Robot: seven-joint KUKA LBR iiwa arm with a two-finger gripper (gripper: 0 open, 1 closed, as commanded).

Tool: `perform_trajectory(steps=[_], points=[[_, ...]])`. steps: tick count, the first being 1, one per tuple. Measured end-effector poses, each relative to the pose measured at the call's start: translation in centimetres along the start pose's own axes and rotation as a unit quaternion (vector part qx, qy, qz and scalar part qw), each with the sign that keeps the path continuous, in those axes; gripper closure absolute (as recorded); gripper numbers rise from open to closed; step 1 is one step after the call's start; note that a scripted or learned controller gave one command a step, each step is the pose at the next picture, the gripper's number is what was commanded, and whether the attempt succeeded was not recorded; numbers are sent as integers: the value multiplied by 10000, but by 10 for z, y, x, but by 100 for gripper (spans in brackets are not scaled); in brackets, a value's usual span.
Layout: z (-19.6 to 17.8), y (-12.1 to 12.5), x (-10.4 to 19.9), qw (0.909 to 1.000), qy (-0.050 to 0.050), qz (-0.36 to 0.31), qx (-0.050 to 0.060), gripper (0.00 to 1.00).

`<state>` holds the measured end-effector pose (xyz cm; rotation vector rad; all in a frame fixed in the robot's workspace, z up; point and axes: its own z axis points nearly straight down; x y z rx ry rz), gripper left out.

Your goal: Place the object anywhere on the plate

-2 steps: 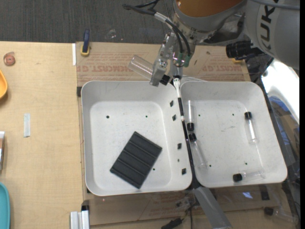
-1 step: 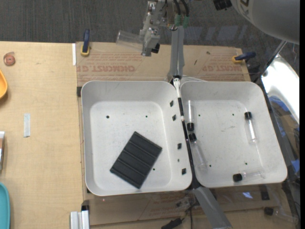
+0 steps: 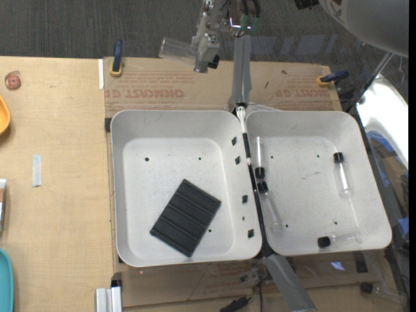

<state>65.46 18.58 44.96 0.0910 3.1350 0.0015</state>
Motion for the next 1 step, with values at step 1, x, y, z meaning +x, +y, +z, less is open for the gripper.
perform_trajectory(steps=[1], points=[[7, -46, 44, 9854, 14, -1700, 0, 100]])
